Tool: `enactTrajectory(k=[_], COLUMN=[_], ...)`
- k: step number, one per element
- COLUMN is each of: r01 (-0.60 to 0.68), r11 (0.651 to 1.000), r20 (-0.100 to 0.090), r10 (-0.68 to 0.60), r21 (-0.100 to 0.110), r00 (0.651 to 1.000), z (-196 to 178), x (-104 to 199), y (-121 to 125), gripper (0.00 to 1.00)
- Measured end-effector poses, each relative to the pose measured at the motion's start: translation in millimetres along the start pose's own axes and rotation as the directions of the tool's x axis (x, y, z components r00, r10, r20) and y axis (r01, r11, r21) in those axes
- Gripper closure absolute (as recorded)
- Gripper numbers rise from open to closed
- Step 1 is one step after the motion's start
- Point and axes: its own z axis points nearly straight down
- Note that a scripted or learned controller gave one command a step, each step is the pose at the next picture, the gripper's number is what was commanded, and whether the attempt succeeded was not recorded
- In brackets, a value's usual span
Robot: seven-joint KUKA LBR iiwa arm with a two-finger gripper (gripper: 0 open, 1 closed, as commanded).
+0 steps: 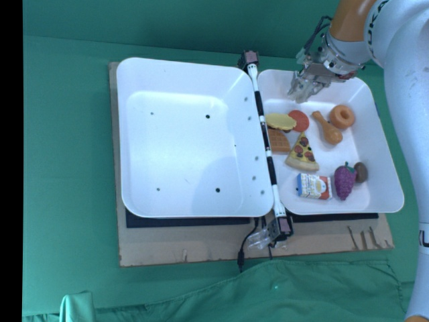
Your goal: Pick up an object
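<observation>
Green cloth-covered tabletop (67, 146), bearing a brown cardboard sheet (201, 253) under two shallow white plastic bins set side by side.

Left white bin (134, 86): a few dark specks on the floor.

Right white bin (385, 193), holding toy food items:
- orange ring doughnut (342, 117), near the far right side
- orange-brown drumstick (326, 127), just left of the doughnut, lying at a slant
- red round slice (299, 120), beside the drumstick's left
- yellow and brown burger-like piece (280, 121), touching the red slice, close to the left wall
- brown waffle square (278, 141), directly below the burger-like piece
- triangular pizza slice with red dots (303, 153), touching the waffle's right edge
- small white, blue and orange carton (314, 186), near the front
- purple grape bunch with green top (344, 181), just right of the carton
- small brown oval piece (360, 172), touching the grapes on the right

Black and white striped bar (263, 139) along the seam between the bins.

Grey arm with orange band (395, 19), entering from the upper right.

End effector (303, 92): over the far part of the right bin, above bare floor, apart from the food items; fingers pointing down, spread slightly, nothing between them.
</observation>
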Motion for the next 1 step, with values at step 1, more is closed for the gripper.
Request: enactTrajectory(k=[1], r01=[-0.004], r11=[1.0], r20=[0.014], r10=[0.005], r21=[-0.022], r00=[1.0], z=[-51.3], x=[6.2], y=[-3.4], gripper=[1.0])
